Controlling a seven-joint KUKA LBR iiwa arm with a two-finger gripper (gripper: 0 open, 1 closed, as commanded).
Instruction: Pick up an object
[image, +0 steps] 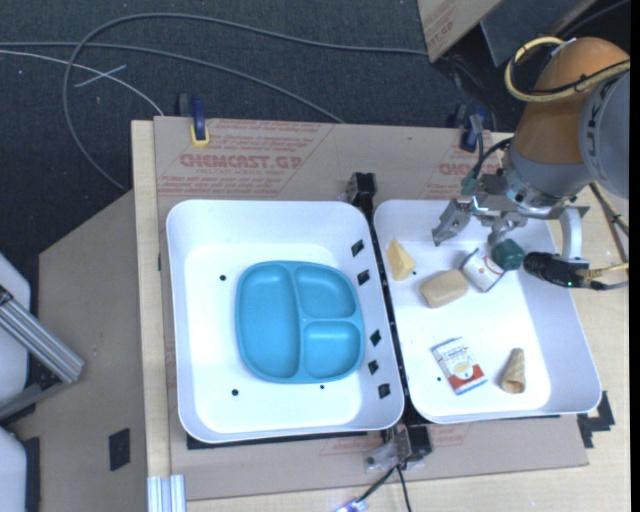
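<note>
My two-finger gripper (478, 232) sits over the upper part of the right shallow white bin (560, 395), hanging off my grey arm with its orange band (560, 100). One metal finger (447, 222) splays out to the left; the other side is tangled with wrist hardware, so the jaws read as spread apart with nothing visibly clamped between them.

Small white cylinder with a red band and dark green cap (490, 265) lies tilted just below the fingers, very near them; contact I cannot tell. It is not between the fingers.

Other items in the right bin: a tan rounded lump like a bread roll (443, 289) just left of the cylinder, close or touching it. A pale yellow wedge-shaped piece (401, 260) near the bin's left wall. A small white-and-red printed carton (459, 364) lies flat lower down. A brown cone-shaped object (514, 371) is beside it to the right, apart.

Left shallow white bin (190, 300) holds a light blue divided plastic plate with three compartments (298, 321), lying flat near its middle.

Both bins rest on a brown cardboard sheet with red printing (240, 155), held by a blue-and-yellow clamp (199, 122) at its upper left.
</note>
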